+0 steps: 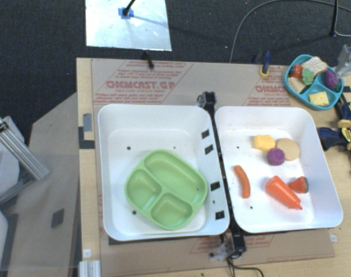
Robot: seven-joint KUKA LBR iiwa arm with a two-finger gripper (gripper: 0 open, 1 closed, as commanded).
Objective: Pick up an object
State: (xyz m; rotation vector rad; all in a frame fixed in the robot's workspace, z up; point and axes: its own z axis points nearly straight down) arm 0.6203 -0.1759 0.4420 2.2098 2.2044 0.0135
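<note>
End effector (348, 60) seemingly above blue tray (296, 91).

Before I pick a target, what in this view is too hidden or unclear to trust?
- Red piece: partly behind the orange cone; shape unclear.
- Tan disc: overlapped by the purple ball.
- Blue tray, top right: contents too small to identify.
- Blue clamps: cut off by the right edge.

left bin (114, 126): white
divided plate (166, 189): light green
right bin (319, 149): white
sausage (242, 181): orange-red
cone (283, 193): orange
ball (275, 156): purple
block (264, 142): yellow
far tray (297, 89): turquoise
</note>
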